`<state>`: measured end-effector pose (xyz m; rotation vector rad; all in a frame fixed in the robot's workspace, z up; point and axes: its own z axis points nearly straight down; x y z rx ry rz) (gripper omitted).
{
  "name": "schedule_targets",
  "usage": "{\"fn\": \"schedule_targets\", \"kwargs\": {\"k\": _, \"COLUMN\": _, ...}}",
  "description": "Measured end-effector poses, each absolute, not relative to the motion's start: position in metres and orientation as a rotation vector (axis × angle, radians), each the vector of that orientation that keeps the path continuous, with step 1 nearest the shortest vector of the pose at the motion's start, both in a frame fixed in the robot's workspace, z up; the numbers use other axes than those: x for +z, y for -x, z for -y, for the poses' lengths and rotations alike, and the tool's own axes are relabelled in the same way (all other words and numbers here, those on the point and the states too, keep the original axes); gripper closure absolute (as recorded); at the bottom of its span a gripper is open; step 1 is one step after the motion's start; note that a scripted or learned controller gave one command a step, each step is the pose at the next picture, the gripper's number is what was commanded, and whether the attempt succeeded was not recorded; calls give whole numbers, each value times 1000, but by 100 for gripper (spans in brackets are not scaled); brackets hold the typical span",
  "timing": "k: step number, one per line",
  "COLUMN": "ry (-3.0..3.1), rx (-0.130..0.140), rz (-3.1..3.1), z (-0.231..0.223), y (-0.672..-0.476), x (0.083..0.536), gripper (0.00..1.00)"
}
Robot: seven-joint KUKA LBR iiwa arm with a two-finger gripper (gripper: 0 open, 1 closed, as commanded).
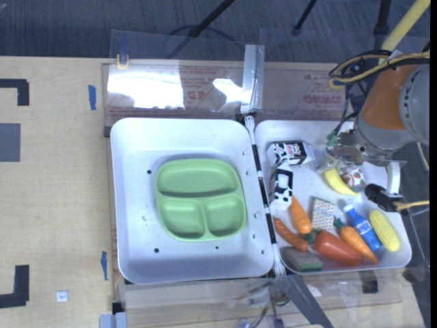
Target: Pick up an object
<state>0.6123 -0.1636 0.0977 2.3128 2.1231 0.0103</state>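
Two white bins side by side on tabletop (48, 183). Claw (345, 157) low over upper part of right bin (403, 255); finger state cannot tell, hidden under wrist. Banana (339, 182) just below claw, near touching. Small red-and-white object (354, 178) beside banana. Carrots (300, 214), corn (385, 229), blue bottle (360, 225), red pepper (336, 247) farther below claw. Green divided tray (201, 198) in left bin (130, 149), well apart to claw's left.

A divided tray (200, 198) lies in the left bin (130, 149); toy foods (338, 246) crowd the right bin (311, 132), perhaps overlapping.
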Motion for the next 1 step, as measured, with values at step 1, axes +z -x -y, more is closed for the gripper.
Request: {"fn": "schedule_targets", "kwargs": {"k": 1, "ry": -2252, "rx": 1, "rz": -2188, "z": 133, "y": -622, "x": 184, "gripper": 100}}
